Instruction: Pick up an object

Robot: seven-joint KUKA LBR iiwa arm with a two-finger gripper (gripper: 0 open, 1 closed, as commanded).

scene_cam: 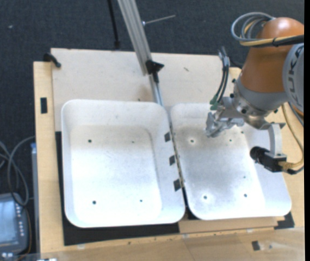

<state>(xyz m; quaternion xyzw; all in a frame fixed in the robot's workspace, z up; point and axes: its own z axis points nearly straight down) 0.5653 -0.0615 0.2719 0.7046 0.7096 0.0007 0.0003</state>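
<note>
My gripper hangs over the upper part of the right white bin, near its back wall and a little right of the divide between the bins. It points down and to the left, and its tip is small and grey against the bin floor. The grey arm with its orange band comes in from the right, above the bin's far right corner. The left white bin lies beside it, its floor showing faint grey speckles.
A slanted metal post rises from the back of the bench, between the bins. Black clips mark the seam between the bins. A cable with a black plug hangs off the arm over the right bin. A small screen sits at bottom left.
</note>
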